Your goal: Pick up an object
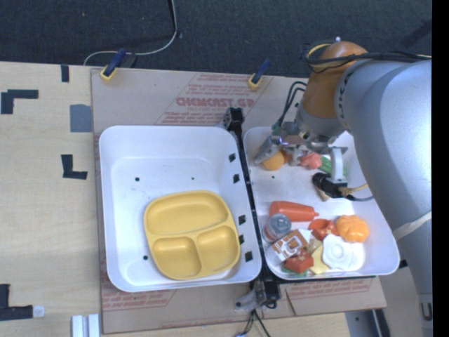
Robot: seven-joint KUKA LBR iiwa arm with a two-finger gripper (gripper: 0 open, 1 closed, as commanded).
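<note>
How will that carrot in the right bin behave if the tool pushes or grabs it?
The carrot lies on its side, long and rounded, so a sideways push would probably roll it. Its tapered shape may let it slip out of a pinch near the thin end. It looks like a smooth toy, so likely light and stiff. The can sits close, so it may bump.

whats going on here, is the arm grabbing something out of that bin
The grey arm reaches in from the right, its gripper low over the far end of the right bin, beside a small orange toy. Whether it holds anything is unclear. More toy food, including a carrot and a fried egg, lies at the near end. The left bin holds a yellow divided tray.
</note>
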